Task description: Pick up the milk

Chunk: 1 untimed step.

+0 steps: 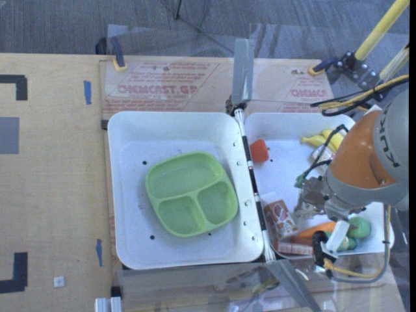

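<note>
Wooden bench point(52, 194) under two white bins, green divided plate point(191, 193) in my left bin point(123, 174), brown milk carton point(280, 218) low in my right bin point(279, 132) near the divider, gripper point(312, 199) just beside it, finger state unclear to me, orange carrot point(312, 230) below.

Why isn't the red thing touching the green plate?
Apart. The camera view shows the red thing in the right bin, the green plate in the left, bin walls between them.

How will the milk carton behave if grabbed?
The milk carton lies flat against the bin wall, so it probably won't roll. It looks like a small toy box, likely light. Carrot alongside may get dragged.
</note>
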Motion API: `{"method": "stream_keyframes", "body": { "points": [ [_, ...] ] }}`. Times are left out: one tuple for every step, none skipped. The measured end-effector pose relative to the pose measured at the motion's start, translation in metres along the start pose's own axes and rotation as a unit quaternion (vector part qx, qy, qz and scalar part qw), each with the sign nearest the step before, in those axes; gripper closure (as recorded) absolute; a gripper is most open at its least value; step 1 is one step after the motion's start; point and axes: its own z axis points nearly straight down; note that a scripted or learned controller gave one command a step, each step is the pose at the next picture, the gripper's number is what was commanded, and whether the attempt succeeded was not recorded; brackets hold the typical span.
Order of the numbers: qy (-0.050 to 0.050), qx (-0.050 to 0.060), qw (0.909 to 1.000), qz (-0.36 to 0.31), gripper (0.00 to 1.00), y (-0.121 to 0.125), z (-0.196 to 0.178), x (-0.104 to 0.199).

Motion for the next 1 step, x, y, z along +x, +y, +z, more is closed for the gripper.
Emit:
{"method": "stream_keyframes", "body": {
  "points": [
    [0.0,0.0,1.0,0.0,0.0,0.0001,-0.0001,-0.0003]
  ]
}}
